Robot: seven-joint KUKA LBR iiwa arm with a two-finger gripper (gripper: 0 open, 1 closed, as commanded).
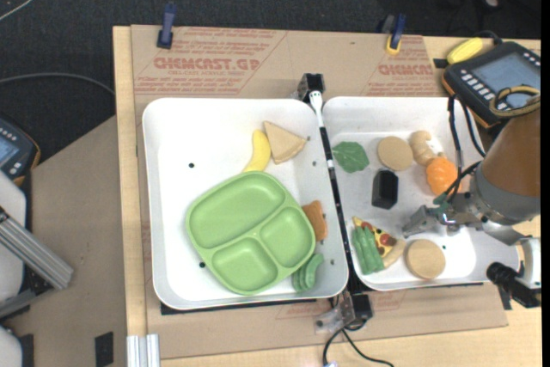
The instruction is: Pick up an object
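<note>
I read the gripper (pixel 427 219) hanging low in the right white bin (pixel 361 112), metal fingers (pixel 415 223) spread and holding nothing. Just below it lies a round tan biscuit-like disc (pixel 425 259), flat and pale, near the bin's front rim. Left of the gripper sits a small black block (pixel 384 189), with bare floor between them. An orange ball (pixel 442 174) sits just above the gripper. The grey and orange arm (pixel 514 176) hides the bin's right side.

A robotics lab: clamped bench (pixel 215 56), teach pendant (pixel 498 82), cables on dark carpet.
</note>
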